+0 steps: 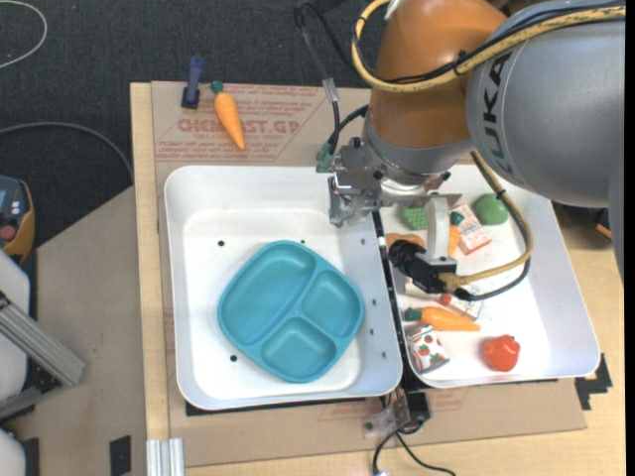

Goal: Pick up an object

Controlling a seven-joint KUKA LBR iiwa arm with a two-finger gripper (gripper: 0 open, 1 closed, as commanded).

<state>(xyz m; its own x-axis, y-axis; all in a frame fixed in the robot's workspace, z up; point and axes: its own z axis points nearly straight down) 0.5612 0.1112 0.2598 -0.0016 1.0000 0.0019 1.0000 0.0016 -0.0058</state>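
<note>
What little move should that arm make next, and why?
Probably shift sideways over the right bin, then descend. The gripper hangs above a bare corner of the left bin, while a toy carrot and red pepper lie in the right one.

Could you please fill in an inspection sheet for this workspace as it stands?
Surface: cardboard sheet bearing the left bin and the right bin.
Job's things: blue divided plate in the left bin; red pepper, orange carrot, small carton and green toy in the right bin.
Clutter: second carrot and blue item on the cardboard, outside the bins.
Grippers: pincer over the left bin's far right corner.
Cables: black cable at the bench front; white cable on the floor.
Surroundings: dark floor.
</note>
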